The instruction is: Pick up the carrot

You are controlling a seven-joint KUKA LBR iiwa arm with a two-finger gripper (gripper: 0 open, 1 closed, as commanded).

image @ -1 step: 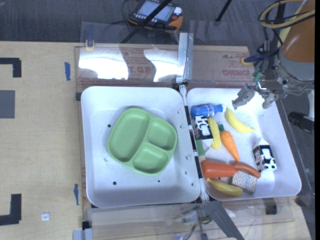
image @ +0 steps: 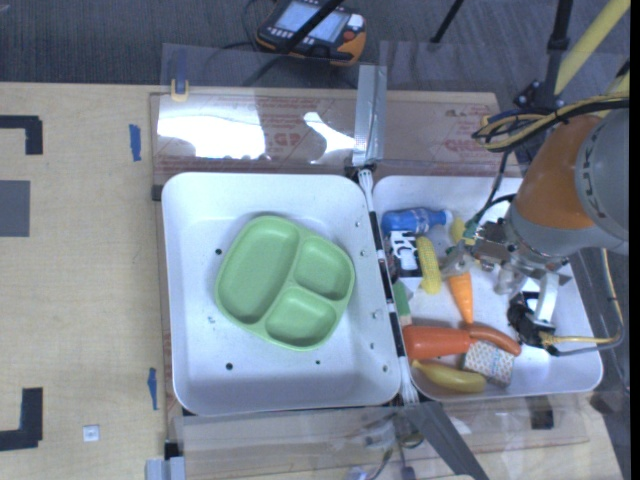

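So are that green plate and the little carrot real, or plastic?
The green plate looks like moulded plastic: one even matte pale green, with soft rounded compartment edges. The carrot is probably a plastic toy too, judging by its flat uniform orange and smooth skin, though it is too small to be sure.

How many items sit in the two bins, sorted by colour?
Green: 2, divided plate and a small green piece
Blue: 1, bottle
Yellow: 2, corn cob, banana
Orange: 2, small carrot, long carrot
Speckled: 1, sponge-like block
Black and white: 1, packet
Total: 9
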